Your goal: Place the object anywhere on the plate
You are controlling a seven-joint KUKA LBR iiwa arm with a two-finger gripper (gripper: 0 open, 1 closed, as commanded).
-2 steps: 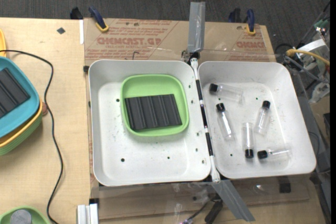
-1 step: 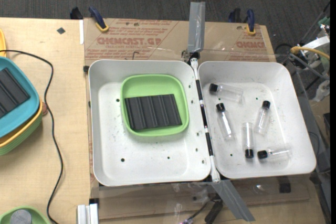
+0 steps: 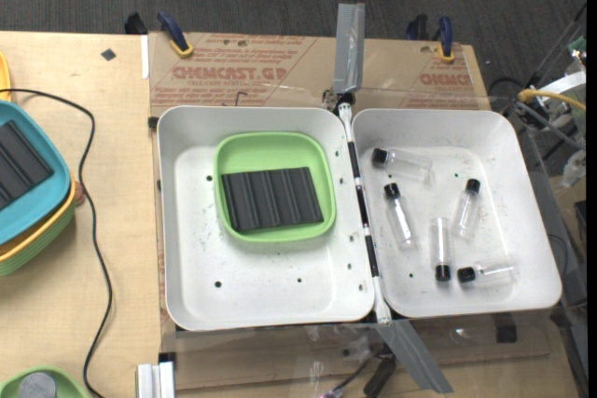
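1. Nearest the camera, in the shallow white right bin (image 3: 539, 228), two clear plastic vials with black caps lie close together: one flat along the front (image 3: 485, 273), one pointing away from it (image 3: 439, 249).
2. A little farther in, three more capped vials are scattered well apart: one near the bin's left wall (image 3: 400, 213), one to the right (image 3: 466, 205), and one toward the back (image 3: 403, 163). By my reading, one of these five is the object to be moved, and all of them lie in the right bin, none touching the plate.
3. Across the divide, in the shallow white left bin (image 3: 187, 284), sits the light green, rounded-square plastic plate (image 3: 229, 156). A dark grey ribbed mat (image 3: 273, 199) lies on it and no vial rests there.
4. Judged from this, the task has not started: picking up, carrying across and setting down are all left to do.
5. I cannot tell how the gripper's grip stands.
6. Farthest back, a brown printed cardboard sheet (image 3: 242, 65) lies under the bins, held by blue clamps (image 3: 174, 33).
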